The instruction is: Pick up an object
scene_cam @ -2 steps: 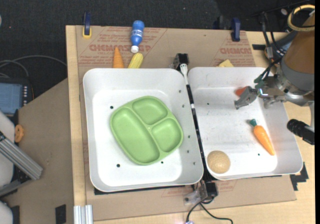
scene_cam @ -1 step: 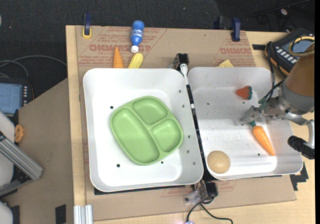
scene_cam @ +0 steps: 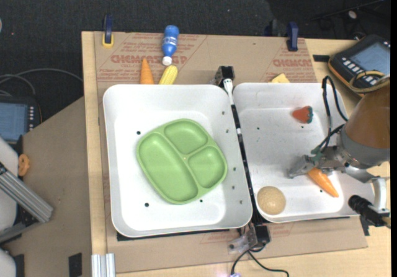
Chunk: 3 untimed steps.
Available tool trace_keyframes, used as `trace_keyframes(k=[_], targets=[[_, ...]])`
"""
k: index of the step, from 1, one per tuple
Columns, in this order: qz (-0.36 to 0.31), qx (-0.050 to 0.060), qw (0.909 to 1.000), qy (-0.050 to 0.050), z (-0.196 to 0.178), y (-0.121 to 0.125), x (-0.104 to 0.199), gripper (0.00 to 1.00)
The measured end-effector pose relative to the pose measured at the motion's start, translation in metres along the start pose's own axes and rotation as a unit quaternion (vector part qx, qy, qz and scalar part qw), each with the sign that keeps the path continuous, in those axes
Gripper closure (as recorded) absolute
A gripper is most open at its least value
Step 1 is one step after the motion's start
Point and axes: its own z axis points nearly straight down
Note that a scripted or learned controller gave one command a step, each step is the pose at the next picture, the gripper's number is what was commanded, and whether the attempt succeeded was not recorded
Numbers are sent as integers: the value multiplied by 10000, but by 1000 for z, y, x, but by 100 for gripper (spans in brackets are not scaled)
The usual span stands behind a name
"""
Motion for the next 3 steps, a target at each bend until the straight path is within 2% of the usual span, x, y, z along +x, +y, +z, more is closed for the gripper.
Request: trace_keyframes(k=[1, 2, 3], targets=[[2, -42, 10000, -28, -11, 3, -2, 100], [-42, -60, 10000, -21, -1, 68, 38, 100], [-68, -119, 9999, -17, -109, 135, 129, 100]])
